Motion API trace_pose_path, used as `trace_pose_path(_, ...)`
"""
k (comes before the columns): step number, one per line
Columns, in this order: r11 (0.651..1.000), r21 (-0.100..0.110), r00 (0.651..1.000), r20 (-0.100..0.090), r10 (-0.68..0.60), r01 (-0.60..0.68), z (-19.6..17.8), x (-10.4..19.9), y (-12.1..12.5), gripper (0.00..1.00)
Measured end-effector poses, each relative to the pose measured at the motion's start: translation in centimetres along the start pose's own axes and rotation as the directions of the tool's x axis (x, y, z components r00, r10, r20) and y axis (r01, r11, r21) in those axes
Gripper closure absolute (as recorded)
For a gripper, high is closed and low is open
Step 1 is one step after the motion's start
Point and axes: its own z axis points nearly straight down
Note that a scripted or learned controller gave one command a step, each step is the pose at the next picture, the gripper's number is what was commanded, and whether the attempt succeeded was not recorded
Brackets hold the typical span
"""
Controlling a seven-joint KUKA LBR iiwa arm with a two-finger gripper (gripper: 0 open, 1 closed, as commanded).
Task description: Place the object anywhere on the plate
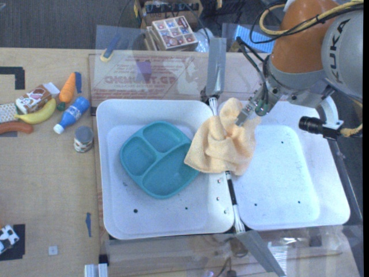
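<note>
We're looking at the yellow cloth [222, 143] draping over the divider where the two white bins meet, with its top corner lifted up and pinched by the claw [247, 115]. So the claw is gripping the cloth at that upper corner, coming in from the right on the grey arm [323, 45] with the orange band. The rest of the cloth is hanging down and spreading out below and to the left of the claw, partly in the left bin [115, 212] and partly in the right bin [311, 212].

The cloth's left edge is overlapping the right rim of the teal plate [153, 160], just touching or covering a bit of it. Most of the cloth is sitting off the plate though, over the seam between the bins. The plate is a three-compartment one, lying flat in the left bin, tilted diagonally, and we're seeing nothing inside its compartments.

The right bin is holding just the cloth's right portion along its left edge.

Out on the worktop [46, 201] to the left of the bins, we're spotting a banana [36, 114], a carrot [69, 86], a small blue and white bottle [72, 114] and a little grey can [83, 138], all well apart from the plate.
</note>
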Motion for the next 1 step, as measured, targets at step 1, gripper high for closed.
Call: trace_pose_path(1, 1.0, 0.0, 1.0, 0.0, 0.0, 0.0, -0.01, -0.01, 0.0, 0.0)
